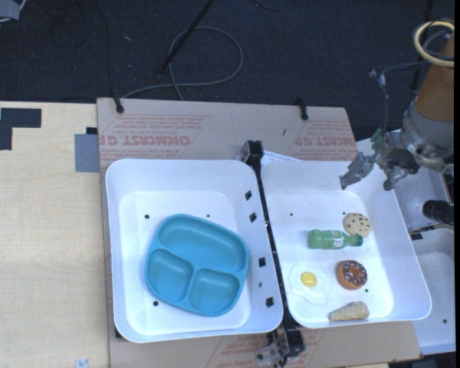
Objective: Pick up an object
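Five candidates: cookie [356, 224], green bottle [333, 239], doughnut [352, 274], fried egg [309, 280] and ice-cream cone [349, 311], all lying in the right bin [411, 240]; none is between the fingers.
Tool: the tool [374, 172] hangs over the bin's far right corner, above the rim; its two fingers look spread, one toward the bin's middle and one toward the arm, with nothing between them.
Direction: every item lies nearer the camera than the tool; the cookie is closest, the bottle just beside it.
Long axis: the bottle lies left to right across the bin, cap toward the cookie; I judge the fingers should close across its narrow width.
Surface: smooth white bin floor; items may slide.
Room: cookie and bottle nearly touch; the doughnut, egg and cone sit apart, with freer approach.
Left bin: a blue divided plate [196, 264] rests in the left bin [138, 179], on the desk [38, 244].
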